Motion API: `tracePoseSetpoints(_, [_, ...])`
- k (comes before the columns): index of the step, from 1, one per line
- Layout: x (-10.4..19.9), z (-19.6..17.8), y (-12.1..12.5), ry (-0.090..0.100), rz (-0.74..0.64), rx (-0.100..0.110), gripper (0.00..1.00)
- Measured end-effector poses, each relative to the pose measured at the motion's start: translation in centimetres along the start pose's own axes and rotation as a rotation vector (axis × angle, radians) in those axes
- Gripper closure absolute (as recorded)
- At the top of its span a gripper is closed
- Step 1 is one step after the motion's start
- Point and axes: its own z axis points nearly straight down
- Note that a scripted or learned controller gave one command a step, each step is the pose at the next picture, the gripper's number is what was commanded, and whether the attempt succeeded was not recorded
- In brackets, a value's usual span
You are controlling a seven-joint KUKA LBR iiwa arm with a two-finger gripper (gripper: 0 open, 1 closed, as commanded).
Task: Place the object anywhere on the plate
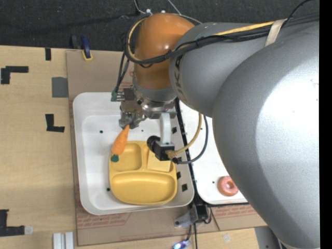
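Look at the carrot (pixel 121 141) first — it runs slantwise, orange top pointing to about 1 o'clock, green end down at 7 o'clock. The upper end sits right under the gripper (pixel 130 119); you can't tell from this view whether the gripper is pinching it or merely standing over it, since the wrist hides the tips. The green end overlaps the plate (pixel 142 188) at the plate's upper-left corner, so the carrot lies half across the rim, its upper half over the bare floor of the left bin (pixel 91 154).

From the gripper, the plate's open room lies toward 5 o'clock: the big lower compartment and the small left one are both free. The bin wall is near at 9 o'clock, so keep your travel away from it. My judgement: a short shift toward 5 o'clock would put the whole carrot over the plate. A pink ring (pixel 226 186) lies in the right bin, well apart.
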Motion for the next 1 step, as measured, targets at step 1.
tracePoseSetpoints(1, [-0.29, -0.09, 0.06, -0.001, 0.004, -0.001, 0.00])
